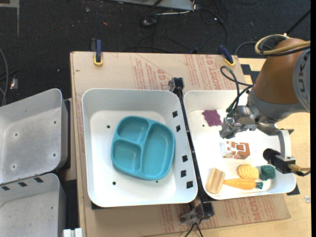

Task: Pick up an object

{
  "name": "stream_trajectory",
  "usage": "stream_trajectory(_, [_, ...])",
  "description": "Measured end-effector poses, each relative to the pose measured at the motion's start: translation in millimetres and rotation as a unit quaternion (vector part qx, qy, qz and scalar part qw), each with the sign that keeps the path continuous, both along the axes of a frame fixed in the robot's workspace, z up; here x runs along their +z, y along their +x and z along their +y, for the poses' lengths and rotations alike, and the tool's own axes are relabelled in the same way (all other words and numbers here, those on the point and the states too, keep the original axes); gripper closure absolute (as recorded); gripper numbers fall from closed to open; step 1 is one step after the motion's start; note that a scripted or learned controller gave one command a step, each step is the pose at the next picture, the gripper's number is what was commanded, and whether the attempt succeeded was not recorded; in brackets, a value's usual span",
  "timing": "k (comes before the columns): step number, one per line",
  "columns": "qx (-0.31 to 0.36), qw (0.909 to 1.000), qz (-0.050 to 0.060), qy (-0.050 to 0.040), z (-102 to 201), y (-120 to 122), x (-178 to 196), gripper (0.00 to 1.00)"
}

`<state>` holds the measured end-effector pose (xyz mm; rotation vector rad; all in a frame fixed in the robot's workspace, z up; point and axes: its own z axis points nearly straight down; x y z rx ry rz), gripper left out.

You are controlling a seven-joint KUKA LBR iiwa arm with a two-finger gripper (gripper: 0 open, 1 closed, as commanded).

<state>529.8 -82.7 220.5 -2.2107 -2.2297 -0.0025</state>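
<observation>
Down in the right-hand shallow white bin (pixel 197 147) lie several small things that could be picked. A flat white card with a brown and orange house print (pixel 235 150) lies near the middle of that bin, just below the gripper. A dark purple flat scrap (pixel 212 117) lies toward the bin's far end, to the left of the gripper. Along the near edge sit a pale tan cylinder like a bread roll (pixel 215 180), an orange carrot-shaped toy (pixel 240 183) lying on its side beside it, a yellow ridged round piece (pixel 247 171) just above the carrot, and a dark green lump (pixel 267 172) at the right end of that row, touching or nearly touching the carrot's tip.

The grey metal gripper (pixel 231 129) hangs over the bin between the purple scrap and the printed card; whether its fingers are spread or closed cannot be told from this angle, and nothing is seen between them. Above it the orange band of the arm (pixel 284 73) reaches in from the right.

The left-hand white bin (pixel 94 107) bears a teal plastic plate with three compartments (pixel 143 147), lying flat near its middle. Both bins rest on a brown cardboard-covered bench (pixel 148 68).
</observation>
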Motion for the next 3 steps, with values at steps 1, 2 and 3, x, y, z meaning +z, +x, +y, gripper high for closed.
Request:
stream_trajectory(1, [0.0, 1.0, 0.0, -0.0002, 55, 11, 6, 1.0])
stream_trajectory(2, [0.0, 1.0, -0.001, -0.0003, 104, 25, 14, 1.0])
stream_trajectory(3, [0.0, 1.0, -0.001, -0.0009, 152, 49, 3, 1.0])
